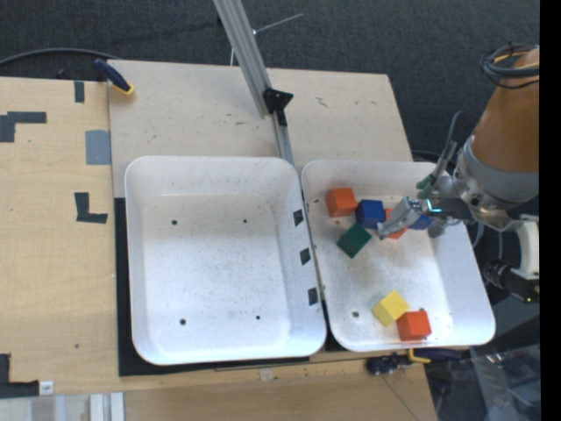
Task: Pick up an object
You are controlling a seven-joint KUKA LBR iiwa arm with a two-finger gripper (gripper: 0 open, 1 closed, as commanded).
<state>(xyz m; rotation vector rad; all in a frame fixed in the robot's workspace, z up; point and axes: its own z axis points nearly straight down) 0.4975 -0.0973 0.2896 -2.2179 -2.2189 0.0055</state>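
White plastic bins sit side by side on the desk (219,103); the left bin (140,178) has nothing in it that I can make out beyond dark specks, the right bin (465,323) holds all the loose blocks.

Camera view, right bin contents:
- orange block (341,202), upper left of the bin
- blue block (370,211), just beside the orange one, likely touching it
- green block (354,240), just below those two
- yellow block (390,308) and a second orange-red block (414,324), touching each other near the front wall, well apart from the upper cluster

Arm enters from the right, orange band above the wrist. End effector (405,217) is low over the upper part of the right bin, just right of the blue block. A small red-orange piece (396,231) shows at its tip and something blue sits right behind; too blurred to say whether these are blocks or part of the tool. Cannot tell whether it is open, closed, or gripping anything; nothing clearly sits between the fingers.

Progress, as a judgement: approach to the cluster appears made, but no grasp is confirmed and no block is visibly off the bin floor. Left to do: secure one block, most likely one near the blue block, and lift it clear. Crowding in the cluster could make a clean grip awkward.
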